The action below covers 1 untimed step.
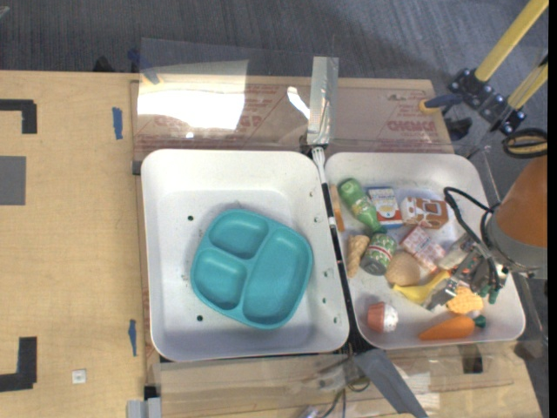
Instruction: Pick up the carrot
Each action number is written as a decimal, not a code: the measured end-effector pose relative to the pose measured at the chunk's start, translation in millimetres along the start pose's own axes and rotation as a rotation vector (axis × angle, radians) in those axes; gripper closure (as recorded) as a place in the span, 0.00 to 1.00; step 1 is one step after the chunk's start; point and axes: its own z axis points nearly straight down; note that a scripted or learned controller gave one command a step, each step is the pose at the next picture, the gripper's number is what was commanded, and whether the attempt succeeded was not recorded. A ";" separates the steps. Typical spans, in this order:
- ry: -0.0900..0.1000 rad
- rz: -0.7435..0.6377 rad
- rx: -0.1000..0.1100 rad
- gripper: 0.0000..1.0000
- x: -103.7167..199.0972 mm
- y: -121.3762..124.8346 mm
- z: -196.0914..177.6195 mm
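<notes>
orange carrot (pixel 449 327) lies flat near the front right corner of the right bin (pixel 503 322), long axis running roughly along the front edge, pointed end toward the left. just behind it, touching or nearly so, sits a small yellow-orange lumpy item (pixel 466 302), and left of that a yellow banana (pixel 418 291) pointing toward the bin's middle. gripper (pixel 474 277) hangs low over the right side of the bin, just behind the carrot, w/ black cables looping up from it toward the back right corner; can't tell how its claw stands, too cluttered w/ wires & toys. orange band of the arm (pixel 529 209) shows at the right edge.

rest of right bin: green bottle (pixel 358 201) near the back left corner, small cartons (pixel 409 209) along the back, a green can (pixel 379 253) mid-left, a bread-coloured piece (pixel 357 252) by the left wall, a tan round item (pixel 404 271) near centre, a red & white item (pixel 380 317) near the front left corner.

left bin (pixel 165 233) carries a teal divided plate (pixel 251 268), three compartments, set about centre, slightly toward the front. both bins sit side by side on the wooden bench (pixel 61 233), walls touching.
</notes>
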 end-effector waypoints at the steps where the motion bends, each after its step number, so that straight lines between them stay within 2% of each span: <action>1: -0.013 0.186 -0.004 0.00 -1.9 14.7 2.1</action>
